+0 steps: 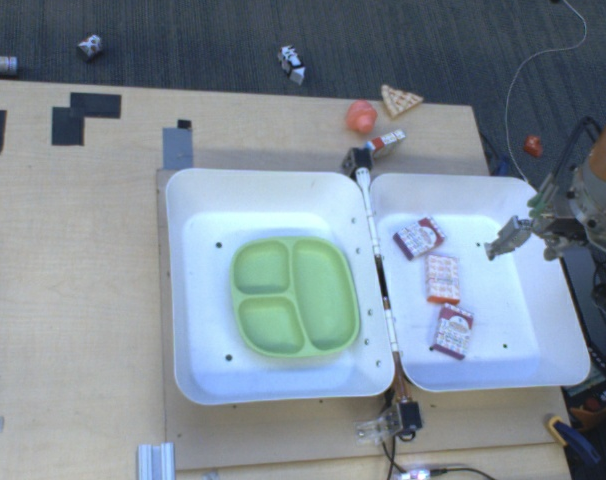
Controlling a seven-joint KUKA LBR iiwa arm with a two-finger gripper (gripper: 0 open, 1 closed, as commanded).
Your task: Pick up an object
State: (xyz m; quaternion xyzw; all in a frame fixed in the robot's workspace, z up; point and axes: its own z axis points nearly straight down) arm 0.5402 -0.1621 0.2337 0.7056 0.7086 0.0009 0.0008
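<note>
Three small red-and-white packets lie in the right bin (523, 353): one (419, 237) near its back left, one (442, 278) in the middle, and one (452, 331) toward the front. My gripper (523, 249) hangs over the bin's right side, to the right of the packets and apart from them. Its two fingers are spread open, with nothing between them. The left finger (504, 239) points toward the packets.
A green divided plate (295, 297) sits in the left bin (198, 268). Behind the bins on the bench lie an orange ball (361, 116), a toy pizza slice (400, 99) and a small red-tipped tube (387, 141). Small items are scattered on the dark floor beyond.
</note>
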